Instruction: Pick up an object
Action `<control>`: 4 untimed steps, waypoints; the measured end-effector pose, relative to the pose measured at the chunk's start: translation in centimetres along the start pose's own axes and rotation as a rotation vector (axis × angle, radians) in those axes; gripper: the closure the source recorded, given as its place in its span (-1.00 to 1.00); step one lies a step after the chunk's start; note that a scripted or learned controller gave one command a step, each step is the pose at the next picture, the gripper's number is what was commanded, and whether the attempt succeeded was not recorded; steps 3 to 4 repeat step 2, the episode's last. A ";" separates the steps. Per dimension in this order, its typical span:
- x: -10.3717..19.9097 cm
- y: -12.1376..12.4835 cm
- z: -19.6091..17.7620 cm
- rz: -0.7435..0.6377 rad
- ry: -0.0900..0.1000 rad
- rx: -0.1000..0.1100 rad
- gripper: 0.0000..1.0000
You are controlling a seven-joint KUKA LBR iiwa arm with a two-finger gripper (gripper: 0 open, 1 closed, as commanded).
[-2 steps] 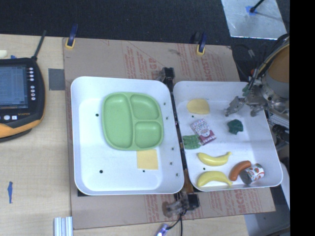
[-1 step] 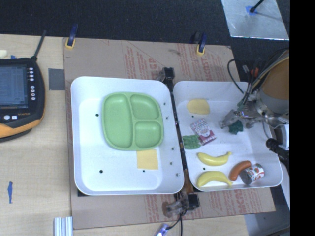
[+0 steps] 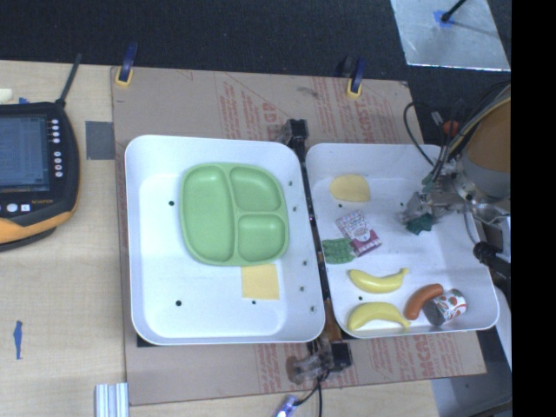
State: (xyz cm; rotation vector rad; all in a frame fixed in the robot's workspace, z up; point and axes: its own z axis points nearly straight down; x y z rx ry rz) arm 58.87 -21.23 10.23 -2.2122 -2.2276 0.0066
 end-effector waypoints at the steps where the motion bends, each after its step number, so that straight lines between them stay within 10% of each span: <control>1: 5.1 4.0 -7.2 0.002 0.002 -0.004 1.00; 2: 10.8 5.9 -11.7 0.003 0.002 -0.003 1.00; 4: 10.8 5.9 -11.7 0.003 0.002 -0.003 1.00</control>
